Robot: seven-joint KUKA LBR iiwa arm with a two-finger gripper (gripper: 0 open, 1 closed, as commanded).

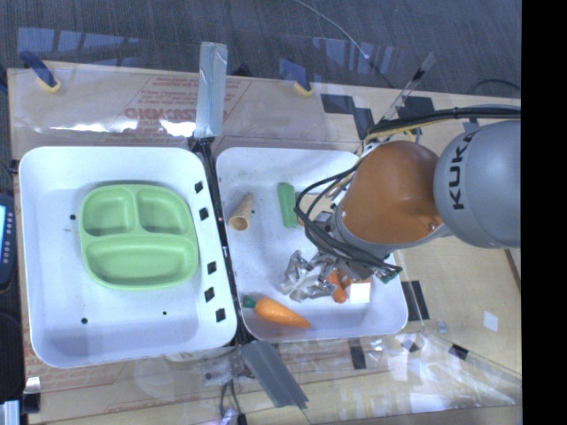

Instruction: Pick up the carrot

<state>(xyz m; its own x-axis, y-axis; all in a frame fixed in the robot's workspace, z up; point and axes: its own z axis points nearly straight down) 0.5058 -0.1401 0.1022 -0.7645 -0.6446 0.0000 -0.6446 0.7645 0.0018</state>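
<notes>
The carrot (pixel 280 312), orange with a green stub at its left end, lies on its side near the front wall of the right bin (pixel 266 162). My gripper (pixel 301 281) hangs just above and to the right of it, silver fingers spread and pointing down-left. It is open with nothing between the fingers and does not touch the carrot. The arm's orange band (pixel 390 193) covers the bin's right part.
A green stick (pixel 286 204) and a tan cone (pixel 241 211) lie at the back of the right bin. A small orange piece (pixel 340 290) and a white block (pixel 360 292) sit right of the gripper. A green divided plate (pixel 137 235) lies in the left bin (pixel 44 264).
</notes>
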